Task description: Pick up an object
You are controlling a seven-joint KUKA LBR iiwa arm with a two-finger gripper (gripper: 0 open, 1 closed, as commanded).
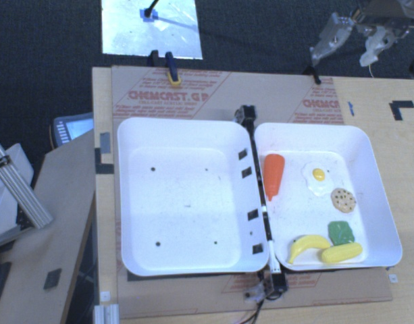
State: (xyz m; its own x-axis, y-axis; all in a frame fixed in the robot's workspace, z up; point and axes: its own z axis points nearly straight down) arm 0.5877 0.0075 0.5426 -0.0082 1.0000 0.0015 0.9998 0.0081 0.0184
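- The pincer sits at the top right, partly cut off by the frame edge; I cannot tell how it is set.
- In the right bin (glossy white plastic): a tapered orange carrot, flat fried egg, speckled round cookie, green lump, curved banana, and a yellow oblong piece touching the lump.
- The left bin adjoins it on the table.

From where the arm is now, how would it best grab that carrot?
Probably from straight above, claw closing across the carrot's thick upper half. It lies flat, lengthwise, close beside the bin's dividing wall, so one finger needs that narrow gap; the fried egg side is roomier.
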